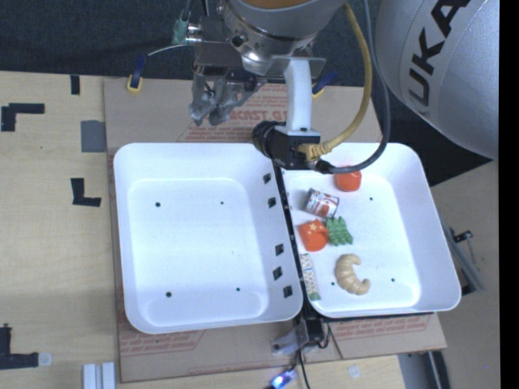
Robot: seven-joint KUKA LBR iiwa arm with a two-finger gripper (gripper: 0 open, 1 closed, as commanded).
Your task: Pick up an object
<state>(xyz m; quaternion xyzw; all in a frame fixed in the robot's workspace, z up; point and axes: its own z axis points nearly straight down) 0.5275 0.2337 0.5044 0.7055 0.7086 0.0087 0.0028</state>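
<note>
Left bin (138,241): white, shallow, a few small dark dots on its floor.
Gripper (212,113): above the far edge of the left bin, over the cardboard sheet (162,108); two grey fingers hang down close together, a narrow gap, nothing between them.
Arm (438,47): grey, with an orange band at the top of the view; comes in from the upper right. A yellow hose (365,96) and a black cable loop down toward the divide between the bins.
Right bin (422,217): white, holds all the loose objects.
Red-and-white can (322,203): lying on its side, near the bin's left wall.
Strawberry-like red piece (313,235): just below the can, touching a green leafy piece (340,232) on its right.
Croissant (352,274): near the front, apart from the others.
Orange-red round item (349,180): at the far side, beside the black cable.
Gripper vs. objects: well apart.
</note>
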